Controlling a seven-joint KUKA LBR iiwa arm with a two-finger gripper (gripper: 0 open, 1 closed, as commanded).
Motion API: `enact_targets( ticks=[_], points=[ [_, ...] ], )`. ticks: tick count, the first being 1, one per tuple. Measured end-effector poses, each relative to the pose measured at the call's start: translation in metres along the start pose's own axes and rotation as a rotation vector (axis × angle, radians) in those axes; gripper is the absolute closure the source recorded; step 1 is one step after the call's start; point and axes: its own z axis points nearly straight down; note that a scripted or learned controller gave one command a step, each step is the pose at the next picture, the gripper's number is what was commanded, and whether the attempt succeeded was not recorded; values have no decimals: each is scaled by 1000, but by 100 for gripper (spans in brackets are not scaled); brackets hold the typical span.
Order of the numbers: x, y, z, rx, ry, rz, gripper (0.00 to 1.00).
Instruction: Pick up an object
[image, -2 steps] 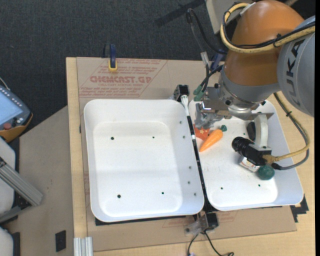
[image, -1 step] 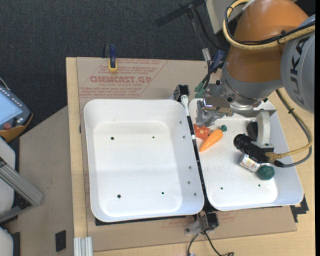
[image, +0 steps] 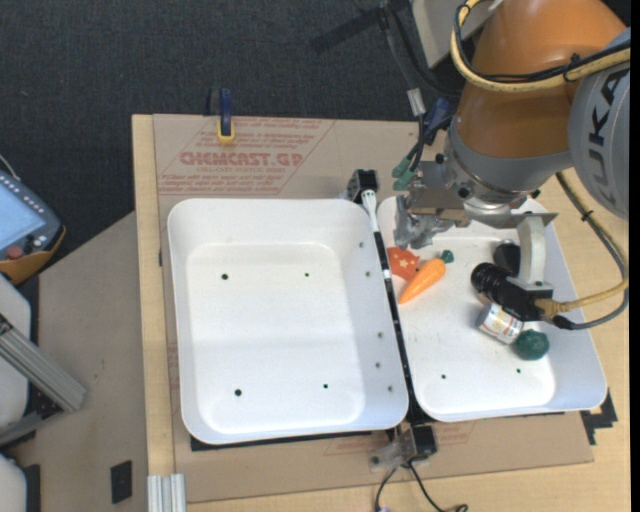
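**Gripper low over the right bin, above a red-orange piece**

Nearest the camera, the front rims of the two white bins meet along a dark seam. The left bin (image: 182, 330) shows a few small dark dots on its floor. All the loose objects lie in the right bin (image: 470, 385).

On that bin's right side sits a dark green ball (image: 531, 345). Just beside it, toward the left and a little farther back, a small silver can (image: 498, 322) lies on its side.

Farther back, close to the seam, a toy carrot (image: 421, 280) lies slantwise. Its tip points toward the near left and its green top toward the far right. A small red-orange piece (image: 402, 263) touches or nearly touches the carrot on the seam side.

The gripper (image: 413, 235) hangs right over that red-orange piece, its lower end close to it. Whether it is open or closed cannot be told, and nothing can be seen held in it.

Beyond the bins lies printed brown cardboard (image: 250, 155), with a blue and yellow clamp (image: 225, 115) at its far edge.
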Motion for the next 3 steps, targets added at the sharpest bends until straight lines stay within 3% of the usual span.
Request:
enact_targets(
  ticks=[1,2,3],
  points=[
    [0,1,-10,-2,-1,-1,100],
    [65,-26,-9,9,2,-1,100],
    [119,-56,-92,-2,6,-4,100]
  ],
)
